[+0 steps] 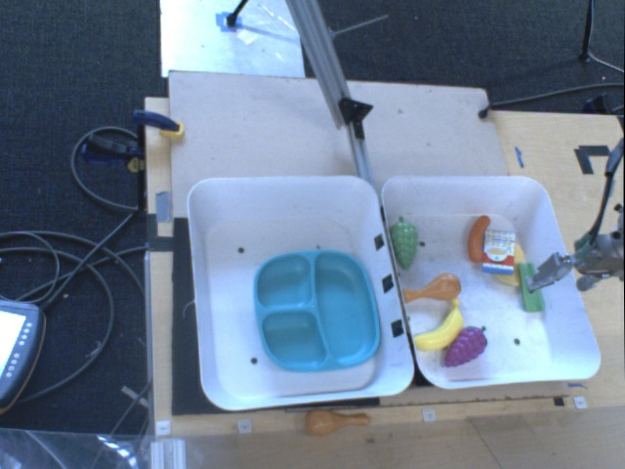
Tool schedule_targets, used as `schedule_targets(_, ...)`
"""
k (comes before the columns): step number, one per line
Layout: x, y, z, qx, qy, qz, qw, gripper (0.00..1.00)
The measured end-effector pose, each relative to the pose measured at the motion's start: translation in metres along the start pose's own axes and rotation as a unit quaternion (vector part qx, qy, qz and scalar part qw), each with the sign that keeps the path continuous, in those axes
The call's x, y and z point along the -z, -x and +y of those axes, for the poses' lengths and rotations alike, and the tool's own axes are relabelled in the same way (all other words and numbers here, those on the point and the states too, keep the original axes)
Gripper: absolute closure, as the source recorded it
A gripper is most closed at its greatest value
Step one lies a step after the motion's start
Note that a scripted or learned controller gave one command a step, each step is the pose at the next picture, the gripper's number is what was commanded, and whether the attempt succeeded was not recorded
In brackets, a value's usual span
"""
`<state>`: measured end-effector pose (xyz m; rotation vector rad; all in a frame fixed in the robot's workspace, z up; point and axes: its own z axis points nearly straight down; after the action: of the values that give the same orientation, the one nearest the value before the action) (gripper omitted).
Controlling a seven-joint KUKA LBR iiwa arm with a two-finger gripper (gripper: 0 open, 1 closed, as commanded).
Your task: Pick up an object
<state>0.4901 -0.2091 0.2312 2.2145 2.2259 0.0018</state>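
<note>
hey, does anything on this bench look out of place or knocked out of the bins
Yes. An orange drumstick-shaped toy lies on the bench in front of the left bin, outside both bins. Its look-alike sits in the right bin with the other toy foods. Nothing else looks spilled or damaged.

Fixed overhead cam, slanted, both bins (pixel 293 189)
</note>
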Motion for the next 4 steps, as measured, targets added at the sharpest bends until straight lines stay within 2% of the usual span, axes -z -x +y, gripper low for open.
schedule_targets(1,0.000,0.000,0.000,-0.001,0.000,0.000,1.0000,0.00)
schedule_targets(4,-0.143,-0.005,0.007,-0.002,-0.002,0.001,1.0000,0.00)
